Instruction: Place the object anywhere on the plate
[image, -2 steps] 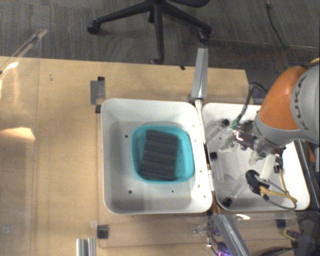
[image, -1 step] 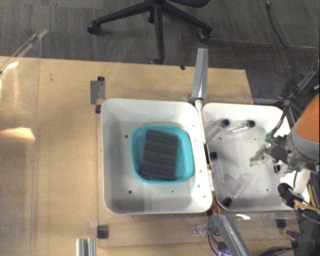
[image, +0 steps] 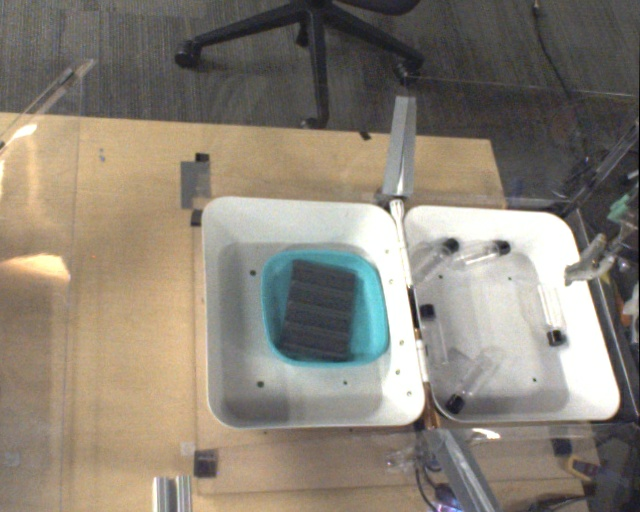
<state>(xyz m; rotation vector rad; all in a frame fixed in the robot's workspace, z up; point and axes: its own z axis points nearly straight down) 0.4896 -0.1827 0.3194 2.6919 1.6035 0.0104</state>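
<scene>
the dark ridged block (image: 319, 314) already lies flat inside the teal plate (image: 374, 318), left bin (image: 230, 240). gripper state: cannot tell. best step is withdrawing without nudging it.

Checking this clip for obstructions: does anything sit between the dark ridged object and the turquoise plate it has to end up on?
Nothing visible does. The dark ridged object already lies on the turquoise plate in the left bin, with nothing on top of it or between them.
</scene>
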